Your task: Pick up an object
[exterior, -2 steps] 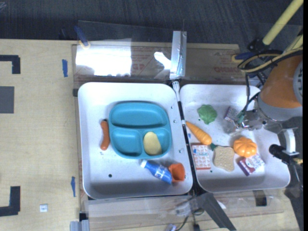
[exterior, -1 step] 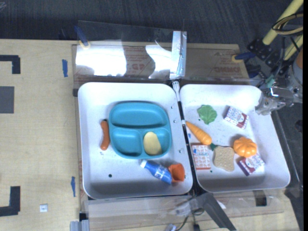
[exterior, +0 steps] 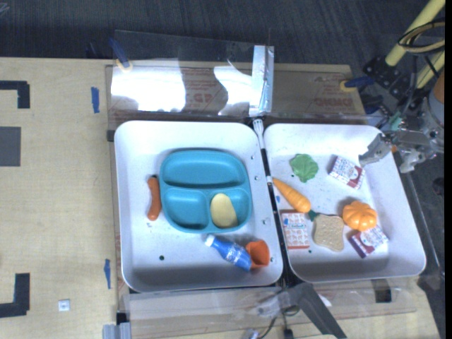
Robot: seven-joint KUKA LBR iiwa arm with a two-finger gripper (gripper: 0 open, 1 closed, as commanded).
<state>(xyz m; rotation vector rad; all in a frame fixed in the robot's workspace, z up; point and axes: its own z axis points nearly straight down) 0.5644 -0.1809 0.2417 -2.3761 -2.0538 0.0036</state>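
The pincer (exterior: 387,149) hangs at the right bin's (exterior: 413,256) two-o'clock rim, holding nothing; whether it is spread or closed, I cannot tell. The approach step looks unfinished. Nearest, toward eight o'clock, lies a small carton (exterior: 347,171); the next move calls for descending squarely over it.

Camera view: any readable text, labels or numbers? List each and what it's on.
No text is readable.
Three small red-and-white packets in the right bin: print too small and blurred.
Cardboard behind the bins: faint reddish lettering, illegible.
Blue bottle: label illegible.
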